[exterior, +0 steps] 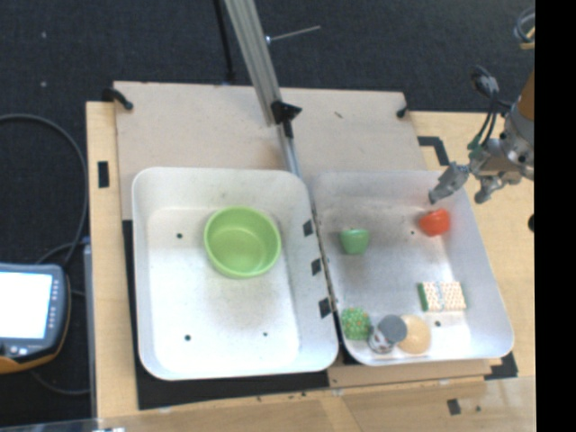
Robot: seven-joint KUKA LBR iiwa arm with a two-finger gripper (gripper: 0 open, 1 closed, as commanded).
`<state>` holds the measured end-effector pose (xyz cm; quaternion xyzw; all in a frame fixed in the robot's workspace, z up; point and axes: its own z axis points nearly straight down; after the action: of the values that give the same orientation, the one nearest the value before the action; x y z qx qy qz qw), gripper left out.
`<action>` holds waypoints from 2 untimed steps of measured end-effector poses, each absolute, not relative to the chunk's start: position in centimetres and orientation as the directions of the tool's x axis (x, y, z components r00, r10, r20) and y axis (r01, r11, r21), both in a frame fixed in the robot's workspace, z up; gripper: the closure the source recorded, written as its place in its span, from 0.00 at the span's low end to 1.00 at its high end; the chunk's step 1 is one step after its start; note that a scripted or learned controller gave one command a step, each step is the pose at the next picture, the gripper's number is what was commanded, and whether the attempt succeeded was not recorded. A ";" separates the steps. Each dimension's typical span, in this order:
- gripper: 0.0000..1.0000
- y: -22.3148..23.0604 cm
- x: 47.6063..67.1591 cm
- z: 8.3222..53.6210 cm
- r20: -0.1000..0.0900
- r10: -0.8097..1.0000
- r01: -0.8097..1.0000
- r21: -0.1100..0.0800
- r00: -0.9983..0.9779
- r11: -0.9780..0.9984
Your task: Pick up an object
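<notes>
Red against the white, a small ball (pixel 436 222) lies near the far right side of the right bin (pixel 477 268). Just above it the gripper (pixel 468 185) hangs with fingers spread and nothing between them. A green bowl (pixel 241 241) sits in the left bin (pixel 162 331).

A pale wooden bench (pixel 103 268) stands on dark carpet (pixel 108 25) — black cable (pixel 54 129) trailing left (evenly lit).
</notes>
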<state>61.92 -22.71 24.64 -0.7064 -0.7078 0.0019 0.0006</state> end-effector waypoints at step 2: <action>0.00 -22.5 61.4 15.9 -0.002 1.000 1.000 -0.004 0.000 0.000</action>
<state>61.43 -22.47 15.91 -0.7070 -0.7072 0.0019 0.0007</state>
